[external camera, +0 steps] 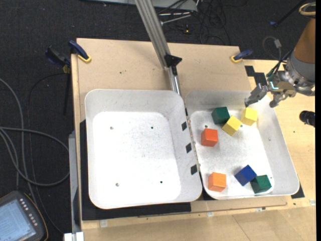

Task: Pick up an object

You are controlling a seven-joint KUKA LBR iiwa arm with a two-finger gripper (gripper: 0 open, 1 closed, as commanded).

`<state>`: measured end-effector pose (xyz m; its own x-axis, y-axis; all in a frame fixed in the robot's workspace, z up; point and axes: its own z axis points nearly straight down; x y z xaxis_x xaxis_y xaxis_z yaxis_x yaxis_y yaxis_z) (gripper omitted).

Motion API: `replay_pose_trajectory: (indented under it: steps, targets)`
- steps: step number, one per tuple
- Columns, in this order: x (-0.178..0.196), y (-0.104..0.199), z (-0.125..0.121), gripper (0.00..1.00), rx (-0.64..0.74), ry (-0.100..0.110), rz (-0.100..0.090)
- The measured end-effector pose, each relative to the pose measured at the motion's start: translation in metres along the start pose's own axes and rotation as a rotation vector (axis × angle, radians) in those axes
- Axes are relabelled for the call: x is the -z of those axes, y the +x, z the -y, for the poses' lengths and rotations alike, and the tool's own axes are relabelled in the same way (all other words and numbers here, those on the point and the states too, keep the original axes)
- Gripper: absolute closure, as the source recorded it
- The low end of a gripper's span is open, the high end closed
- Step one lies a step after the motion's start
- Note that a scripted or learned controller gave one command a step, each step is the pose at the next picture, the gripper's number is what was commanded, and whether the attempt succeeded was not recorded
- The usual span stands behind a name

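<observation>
Matt, pale wood-board table [130, 64]; two white bins [95, 134] look like smooth plastic, finely speckled. Blocks [209, 136] show flat, dull colour. A brushed metal rail [150, 19] runs diagonally above.

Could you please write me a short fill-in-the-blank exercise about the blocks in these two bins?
1. All seven blocks lie in the ___ bin.
2. The blue block touches a ___ block.
3. The end effector hangs above the bin's far right corner, closest to a ___ block.
4. Two blocks share each colour except ___.

Missing words: right; green; yellow; blue
</observation>
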<state>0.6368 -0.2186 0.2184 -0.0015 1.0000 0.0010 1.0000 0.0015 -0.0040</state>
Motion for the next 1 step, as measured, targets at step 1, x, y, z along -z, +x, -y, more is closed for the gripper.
replay_pose_trajectory:
  steps: [1]
  targets:
    - [0.003,0.0002,-0.0011,0.0,0.002,-0.004,0.002]
